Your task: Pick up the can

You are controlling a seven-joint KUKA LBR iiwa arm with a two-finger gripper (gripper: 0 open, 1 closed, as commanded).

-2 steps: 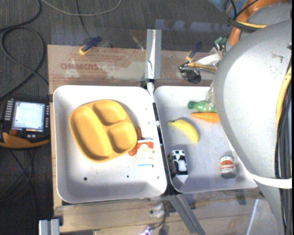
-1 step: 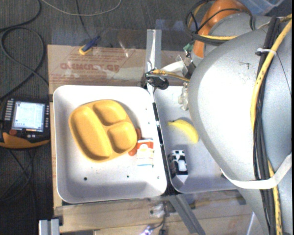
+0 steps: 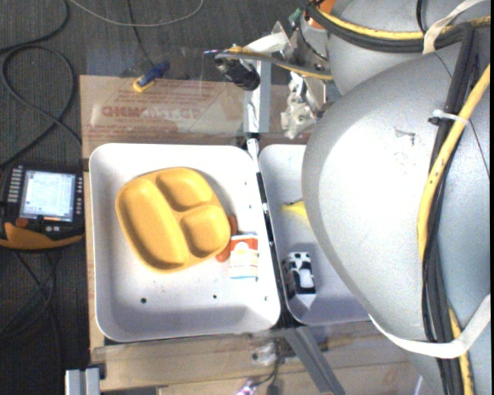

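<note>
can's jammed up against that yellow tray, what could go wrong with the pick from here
The can lies on its side touching the yellow tray, so fingers may catch or drag the tray. It also sits close to the left bin's right wall, leaving little room on that side. The arm covers most of the right bin.

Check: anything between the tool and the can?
Can lies in the left bin, against the plate's right edge. The dark part under the arm looks like the tool; only the bin walls lie between.

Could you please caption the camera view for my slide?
Grey arm looms over the right bin; yellow divided plate and small can lie in the left bin.
</note>
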